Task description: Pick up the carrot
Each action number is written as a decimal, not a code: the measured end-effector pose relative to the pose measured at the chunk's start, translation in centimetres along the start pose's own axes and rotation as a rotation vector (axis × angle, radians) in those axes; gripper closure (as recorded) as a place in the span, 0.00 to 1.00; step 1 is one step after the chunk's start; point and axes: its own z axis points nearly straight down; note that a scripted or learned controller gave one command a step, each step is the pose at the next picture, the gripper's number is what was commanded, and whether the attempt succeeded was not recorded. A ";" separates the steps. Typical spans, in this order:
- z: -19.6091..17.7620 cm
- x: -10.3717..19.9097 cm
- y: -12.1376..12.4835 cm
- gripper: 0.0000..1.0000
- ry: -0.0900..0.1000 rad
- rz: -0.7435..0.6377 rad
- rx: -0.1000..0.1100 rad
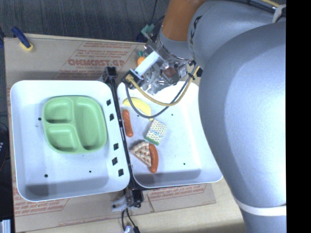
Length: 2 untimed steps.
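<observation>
Two orange-red sticks lie in the right bin [194, 144]. One [153, 158] rests against a pizza slice [141, 151] near the front and looks like the carrot. The other [127, 123] lies by the divider and looks like a sausage. My gripper [154, 81] hangs over the bin's far left corner, above and behind a yellow banana [137, 106], well apart from both sticks. A small orange bit [140, 60] shows at the gripper's far left side; I cannot tell what it is.
A green and white patterned block [156, 131] sits mid-bin. The left bin [24, 130] holds a green divided plate [75, 124]. Yellow and black cables [160, 101] loop under the wrist. The arm's grey body covers the bin's right side.
</observation>
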 end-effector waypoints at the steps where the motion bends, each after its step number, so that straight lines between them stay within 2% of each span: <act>1: 3.4 -3.1 2.2 1.00 -0.002 -0.407 0.001; 2: 4.1 1.4 -2.0 1.00 0.000 -0.532 -0.002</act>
